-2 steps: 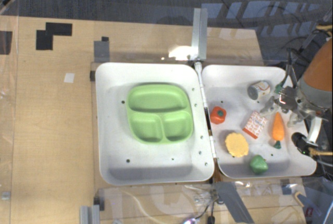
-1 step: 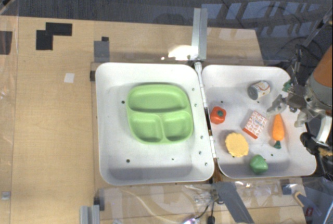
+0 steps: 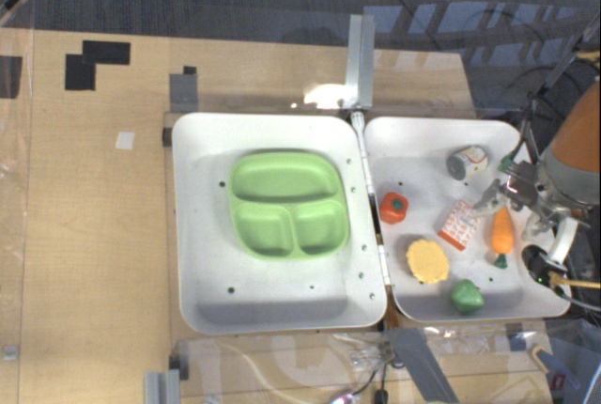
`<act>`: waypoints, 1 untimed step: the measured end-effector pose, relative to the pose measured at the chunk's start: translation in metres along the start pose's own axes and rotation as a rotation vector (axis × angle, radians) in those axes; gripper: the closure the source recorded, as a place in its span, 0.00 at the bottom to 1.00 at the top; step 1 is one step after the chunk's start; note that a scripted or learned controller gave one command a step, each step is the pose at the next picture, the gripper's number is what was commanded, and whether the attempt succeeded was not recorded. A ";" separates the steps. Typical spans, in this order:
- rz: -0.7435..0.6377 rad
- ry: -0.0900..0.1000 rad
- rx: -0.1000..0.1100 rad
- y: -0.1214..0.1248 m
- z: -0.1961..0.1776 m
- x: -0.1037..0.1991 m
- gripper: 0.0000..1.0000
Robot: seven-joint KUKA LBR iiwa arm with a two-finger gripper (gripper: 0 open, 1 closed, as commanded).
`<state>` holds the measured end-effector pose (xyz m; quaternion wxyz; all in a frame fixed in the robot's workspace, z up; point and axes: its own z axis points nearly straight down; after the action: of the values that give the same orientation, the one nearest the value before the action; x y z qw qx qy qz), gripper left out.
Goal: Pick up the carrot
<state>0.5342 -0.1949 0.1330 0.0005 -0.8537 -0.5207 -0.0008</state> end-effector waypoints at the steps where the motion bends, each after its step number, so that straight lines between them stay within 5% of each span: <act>1: 0.115 0.000 -0.003 0.011 0.005 0.004 0.00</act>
<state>0.5454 -0.1965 0.1282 -0.0008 -0.8822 -0.4709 -0.0017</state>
